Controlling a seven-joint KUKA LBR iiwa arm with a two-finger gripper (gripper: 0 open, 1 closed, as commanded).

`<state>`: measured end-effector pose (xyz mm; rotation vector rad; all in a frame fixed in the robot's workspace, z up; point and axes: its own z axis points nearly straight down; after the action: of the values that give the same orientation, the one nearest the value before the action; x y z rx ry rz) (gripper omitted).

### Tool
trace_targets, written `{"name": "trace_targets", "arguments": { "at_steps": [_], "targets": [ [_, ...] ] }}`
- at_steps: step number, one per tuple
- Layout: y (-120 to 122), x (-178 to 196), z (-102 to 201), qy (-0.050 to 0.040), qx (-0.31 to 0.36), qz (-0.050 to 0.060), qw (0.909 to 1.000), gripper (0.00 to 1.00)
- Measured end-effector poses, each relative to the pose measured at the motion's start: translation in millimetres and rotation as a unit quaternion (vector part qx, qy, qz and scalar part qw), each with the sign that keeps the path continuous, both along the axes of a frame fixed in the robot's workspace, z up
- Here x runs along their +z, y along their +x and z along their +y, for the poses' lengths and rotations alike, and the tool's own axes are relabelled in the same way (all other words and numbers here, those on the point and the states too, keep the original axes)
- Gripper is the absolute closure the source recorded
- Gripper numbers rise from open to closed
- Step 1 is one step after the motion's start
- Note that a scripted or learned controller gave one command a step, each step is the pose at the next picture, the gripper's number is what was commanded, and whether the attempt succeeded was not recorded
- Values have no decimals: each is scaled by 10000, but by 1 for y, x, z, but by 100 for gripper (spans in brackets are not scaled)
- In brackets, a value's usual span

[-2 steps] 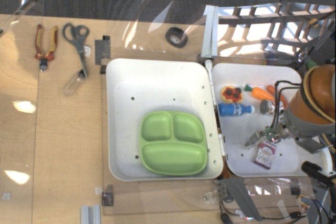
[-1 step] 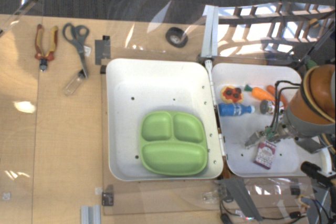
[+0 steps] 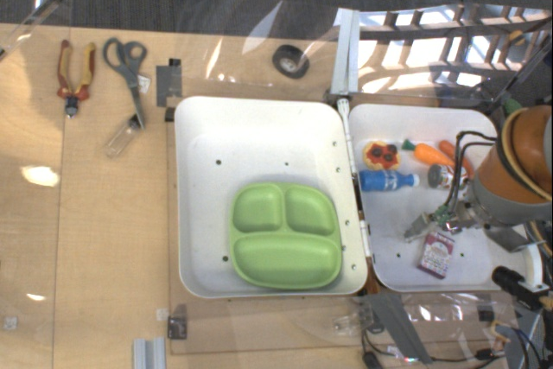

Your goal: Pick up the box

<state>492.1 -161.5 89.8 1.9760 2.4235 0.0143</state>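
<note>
From above, the small flat box (image 3: 436, 255), rectangular with a pink-and-white printed face whose writing is too small to read, lies in the right white bin (image 3: 389, 268) just below the jaws (image 3: 429, 223). The thin metal jaws stand spread apart, gripping nothing. Above them lie a blue bottle (image 3: 387, 181), an orange toy carrot (image 3: 427, 155) and a round pizza toy (image 3: 381, 155). Well to their left, a smooth green divided plate (image 3: 285, 235) sits in the left bin (image 3: 207, 186). Scissors (image 3: 127, 69) and pliers (image 3: 74, 75) rest on the wooden table (image 3: 86, 229).
</note>
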Motion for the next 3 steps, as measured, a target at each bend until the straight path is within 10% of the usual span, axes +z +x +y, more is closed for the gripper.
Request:
{"name": "trace_targets", "arguments": {
  "at_steps": [3],
  "targets": [
    [0,0,9,-26,163,-4,9999,0]
  ]
}}
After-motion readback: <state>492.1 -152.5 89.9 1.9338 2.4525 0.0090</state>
